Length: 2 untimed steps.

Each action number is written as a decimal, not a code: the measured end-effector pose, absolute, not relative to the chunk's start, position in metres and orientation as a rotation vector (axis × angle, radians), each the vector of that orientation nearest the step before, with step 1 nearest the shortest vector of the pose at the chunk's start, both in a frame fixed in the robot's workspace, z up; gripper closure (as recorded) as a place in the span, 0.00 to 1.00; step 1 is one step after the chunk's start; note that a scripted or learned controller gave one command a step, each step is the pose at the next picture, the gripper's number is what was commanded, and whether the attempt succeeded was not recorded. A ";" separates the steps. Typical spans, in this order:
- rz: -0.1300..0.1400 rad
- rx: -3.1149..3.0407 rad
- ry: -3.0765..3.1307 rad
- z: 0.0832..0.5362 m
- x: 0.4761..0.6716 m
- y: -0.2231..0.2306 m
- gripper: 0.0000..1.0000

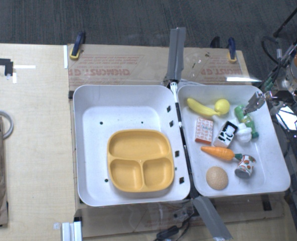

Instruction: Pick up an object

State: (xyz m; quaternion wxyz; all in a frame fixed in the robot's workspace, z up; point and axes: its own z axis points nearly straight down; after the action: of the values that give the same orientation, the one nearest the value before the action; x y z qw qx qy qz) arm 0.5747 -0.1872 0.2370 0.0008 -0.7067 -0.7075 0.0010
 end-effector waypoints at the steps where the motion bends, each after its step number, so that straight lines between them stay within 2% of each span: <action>1: -0.022 -2.383 -2.095 0.126 0.563 -0.155 0.00; 2: -0.023 -2.383 -2.090 0.134 0.563 -0.155 1.00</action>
State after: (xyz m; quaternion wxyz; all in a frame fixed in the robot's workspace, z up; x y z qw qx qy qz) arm 0.5633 -0.1548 0.1344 -0.0142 -0.7518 -0.6592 -0.0073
